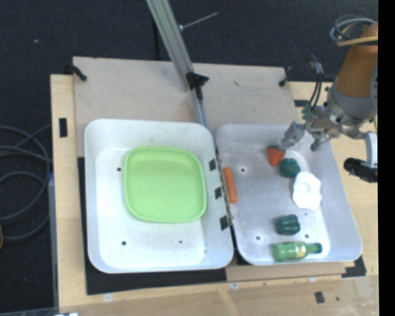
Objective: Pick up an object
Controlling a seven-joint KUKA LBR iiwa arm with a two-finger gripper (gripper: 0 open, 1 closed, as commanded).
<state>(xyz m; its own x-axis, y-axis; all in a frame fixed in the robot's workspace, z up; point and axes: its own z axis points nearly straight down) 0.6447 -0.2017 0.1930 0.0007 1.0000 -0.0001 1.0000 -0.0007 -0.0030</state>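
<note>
**Inspector:** Progress first. Nothing has been lifted. The hand [307, 137] hangs over the right bin [250, 242] near its 1 o'clock corner, and nothing sits between its fingers [291, 137]. They look spread apart, so I record it as open, though the view is small.

**Clerk:** So all of the pick is left to do?

**Inspector:** In my judgement, yes: descent, closing and lift all remain. The nearest candidates are the small red-orange piece [275, 155] and the dark green round object [289, 168], just below the hand toward 7 o'clock. The two touch, or nearly so; I cannot tell which.

**Clerk:** Contents of the right bin?

**Inspector:** Besides those two: a white crumpled item [307, 191] at about 3 o'clock from the bin's centre, a dark green pepper-shaped piece [287, 224] toward 5 o'clock, a yellow-green bottle [295, 249] lying on its side along the 6 o'clock edge, and an orange carrot-like stick [231, 185] against the wall at 9 o'clock.

**Clerk:** And the left bin [105, 242]?

**Inspector:** One light green square plate [165, 184], lying flat near the centre. Both bins rest side by side on the surface [66, 176], walls touching.
</note>
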